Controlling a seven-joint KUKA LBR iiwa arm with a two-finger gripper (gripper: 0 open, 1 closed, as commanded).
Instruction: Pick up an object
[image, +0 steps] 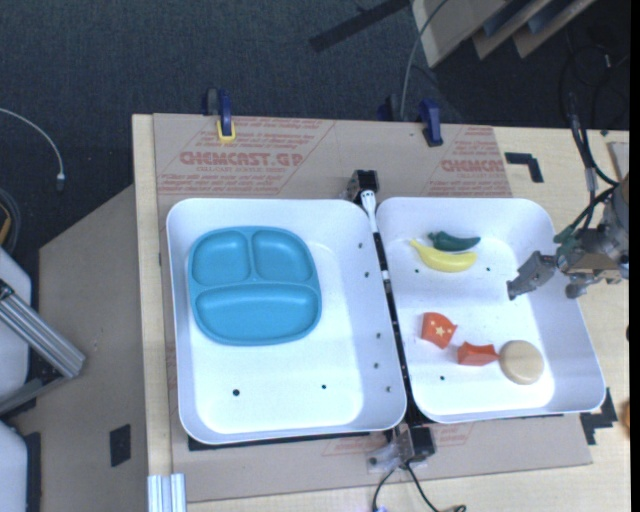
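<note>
The gripper (548, 274) hangs over the right bin (570, 390), fingers spread and empty. A banana (445, 259) lies well apart.

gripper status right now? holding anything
gripper: over the right bin near its right wall, nothing seen in it; open or closed cannot be told.

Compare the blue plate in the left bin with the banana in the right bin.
The blue plate is broad, flat and split into three sections; the banana is slim and curved. The plate is far larger than the banana. The plate lies alone in the left bin; the banana touches a dark green item. Both lie on white bin floors.
</note>
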